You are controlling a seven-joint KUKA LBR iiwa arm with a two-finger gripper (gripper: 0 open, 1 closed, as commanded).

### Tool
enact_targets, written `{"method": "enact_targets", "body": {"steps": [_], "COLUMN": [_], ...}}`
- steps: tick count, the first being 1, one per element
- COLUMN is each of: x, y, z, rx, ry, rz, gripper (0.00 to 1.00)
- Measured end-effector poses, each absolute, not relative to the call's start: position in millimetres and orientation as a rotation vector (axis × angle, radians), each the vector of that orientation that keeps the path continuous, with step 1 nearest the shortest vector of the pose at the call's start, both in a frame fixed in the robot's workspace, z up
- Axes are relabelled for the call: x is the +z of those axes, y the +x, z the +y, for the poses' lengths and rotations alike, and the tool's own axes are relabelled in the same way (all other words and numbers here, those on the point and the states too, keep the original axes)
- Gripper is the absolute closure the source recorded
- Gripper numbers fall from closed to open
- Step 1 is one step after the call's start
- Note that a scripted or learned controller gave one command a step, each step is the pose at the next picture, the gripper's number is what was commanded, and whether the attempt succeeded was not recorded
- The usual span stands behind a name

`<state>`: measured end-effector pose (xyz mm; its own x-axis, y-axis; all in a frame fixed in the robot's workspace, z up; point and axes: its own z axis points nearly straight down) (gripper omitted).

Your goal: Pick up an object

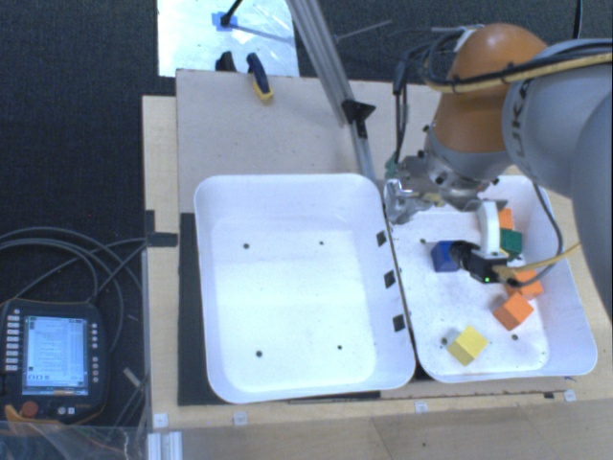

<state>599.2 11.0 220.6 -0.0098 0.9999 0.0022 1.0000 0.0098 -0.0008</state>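
In the bin (560, 348) under the arm, a green block (511, 241), orange block (514, 310) and yellow block (468, 345) are lying beyond the blue block (443, 255), which is sitting near the gripper (400, 200), apart from it; whether the gripper is clenched or released cannot be told

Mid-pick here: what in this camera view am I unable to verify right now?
- End effector: camera view, the arm overhangs it, so whether it holds anything cannot be made out.
- Green block: camera view, partly behind the arm, so its full shape is unclear.
- Right bin: camera view, its far right corner is hidden under the arm.
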Motion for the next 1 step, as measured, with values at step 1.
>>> {"method": "enact_targets", "body": {"steps": [1], "x": [220.1], "y": [577.4], "z": [57.0], "rx": [-0.001], "ry": [-2.208], "rz": [-2.231], "gripper": [1.00]}}
